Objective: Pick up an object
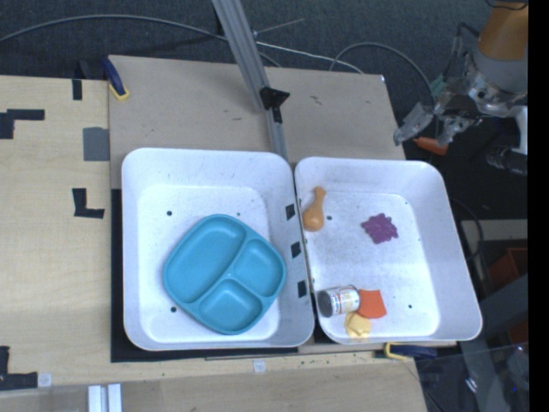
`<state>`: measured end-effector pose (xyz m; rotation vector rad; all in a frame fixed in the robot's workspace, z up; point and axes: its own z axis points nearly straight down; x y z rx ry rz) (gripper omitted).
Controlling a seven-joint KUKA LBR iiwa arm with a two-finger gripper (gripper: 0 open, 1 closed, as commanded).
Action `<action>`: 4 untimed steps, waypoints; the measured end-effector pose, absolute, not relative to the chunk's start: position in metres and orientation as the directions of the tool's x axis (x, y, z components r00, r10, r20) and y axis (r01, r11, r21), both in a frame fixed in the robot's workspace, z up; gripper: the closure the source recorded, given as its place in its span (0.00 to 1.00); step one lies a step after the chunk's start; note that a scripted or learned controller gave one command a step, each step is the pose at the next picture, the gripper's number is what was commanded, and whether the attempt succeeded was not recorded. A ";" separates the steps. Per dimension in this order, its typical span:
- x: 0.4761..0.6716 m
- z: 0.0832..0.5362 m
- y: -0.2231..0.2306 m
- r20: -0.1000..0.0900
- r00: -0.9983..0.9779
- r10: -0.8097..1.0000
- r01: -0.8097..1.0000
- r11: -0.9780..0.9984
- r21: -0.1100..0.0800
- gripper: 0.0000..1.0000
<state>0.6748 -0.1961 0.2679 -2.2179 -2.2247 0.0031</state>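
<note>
In the camera view, the pincer hangs beyond the right white bin's far corner; whether it is clenched cannot be told. A small purple knobbly toy lies alone in that bin, probably light and soft, best pinched across its middle.

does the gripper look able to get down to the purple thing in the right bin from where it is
Probably yes. The purple piece lies alone on the right bin's floor, apart from the drumstick-shaped toy and the can. The gripper hangs outside the bin's far right corner, with nothing in between.
</note>
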 end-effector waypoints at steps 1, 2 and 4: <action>0.675 0.268 -0.196 -0.002 -0.003 1.000 1.000 0.003 -0.002 0.00; 0.670 0.207 -0.188 0.000 -0.002 1.000 1.000 0.002 -0.007 0.00; 0.669 0.091 -0.185 -0.002 -0.001 1.000 1.000 0.001 -0.011 0.00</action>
